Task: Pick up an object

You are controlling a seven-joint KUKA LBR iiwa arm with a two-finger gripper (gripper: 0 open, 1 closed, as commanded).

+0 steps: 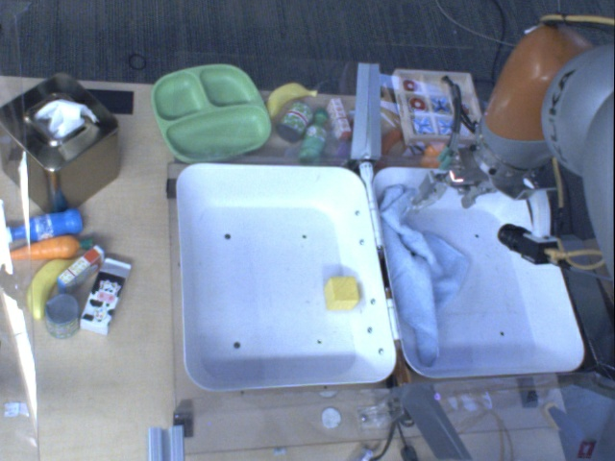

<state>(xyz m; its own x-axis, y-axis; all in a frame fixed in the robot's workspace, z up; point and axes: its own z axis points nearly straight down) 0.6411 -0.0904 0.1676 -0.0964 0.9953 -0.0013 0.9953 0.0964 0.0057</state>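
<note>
A light blue cloth point(419, 257) lies crumpled along the left wall of the right bin point(538, 339). A small yellow block point(343, 293) rests on the floor of the left bin point(250, 257), near its right wall. The grey arm with its orange band comes in from the upper right. My gripper point(448, 194) hangs over the back edge of the right bin, just above and to the right of the cloth's top end. Its two fingers are spread apart and open, with nothing between them.
Behind the bins sit a green divided plate point(211, 111), small bottles point(309, 128) and a picture box point(429, 104). A metal box with a white rag point(60, 133), a blue tube point(43, 227), a carrot point(48, 250) and a banana point(40, 286) lie at the left.
</note>
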